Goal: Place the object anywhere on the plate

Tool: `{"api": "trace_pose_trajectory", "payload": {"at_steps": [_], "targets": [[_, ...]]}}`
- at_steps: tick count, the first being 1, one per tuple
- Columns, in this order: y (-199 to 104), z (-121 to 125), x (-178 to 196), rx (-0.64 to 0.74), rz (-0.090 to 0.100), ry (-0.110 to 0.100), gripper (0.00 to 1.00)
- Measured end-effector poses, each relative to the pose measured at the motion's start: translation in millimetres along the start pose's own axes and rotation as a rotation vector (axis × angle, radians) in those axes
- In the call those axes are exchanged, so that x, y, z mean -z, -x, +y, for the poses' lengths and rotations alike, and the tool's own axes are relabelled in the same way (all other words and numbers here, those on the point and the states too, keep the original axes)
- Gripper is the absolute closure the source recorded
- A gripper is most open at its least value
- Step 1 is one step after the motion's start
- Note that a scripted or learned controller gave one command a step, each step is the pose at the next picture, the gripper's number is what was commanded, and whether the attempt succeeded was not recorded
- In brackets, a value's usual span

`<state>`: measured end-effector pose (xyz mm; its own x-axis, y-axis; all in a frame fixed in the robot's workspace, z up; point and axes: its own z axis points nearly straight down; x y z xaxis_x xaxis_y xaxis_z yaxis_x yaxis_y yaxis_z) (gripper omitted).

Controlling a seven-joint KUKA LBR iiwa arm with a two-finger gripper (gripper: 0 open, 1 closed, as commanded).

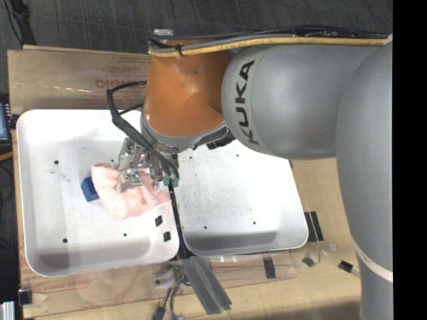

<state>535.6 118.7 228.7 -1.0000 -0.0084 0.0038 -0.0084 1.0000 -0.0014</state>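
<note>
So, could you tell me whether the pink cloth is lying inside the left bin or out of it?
Inside. The pink cloth lies crumpled on the floor of the left bin, beside a small blue object, under the end effector.

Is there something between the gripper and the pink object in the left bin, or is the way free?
Nothing visible stands between them. The gripper is directly over the pink object in the left bin, at its upper edge. A small blue item lies against the object's left side, away from the gripper. No plate can be identified here.

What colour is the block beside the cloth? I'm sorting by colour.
Blue block, camera view.
</note>
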Motion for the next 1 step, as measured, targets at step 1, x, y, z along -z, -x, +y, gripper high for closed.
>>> {"api": "trace_pose_trajectory", "payload": {"at_steps": [1], "targets": [[-15.0,50.1,1.7,0.004,0.0,-0.001,1.0]]}}
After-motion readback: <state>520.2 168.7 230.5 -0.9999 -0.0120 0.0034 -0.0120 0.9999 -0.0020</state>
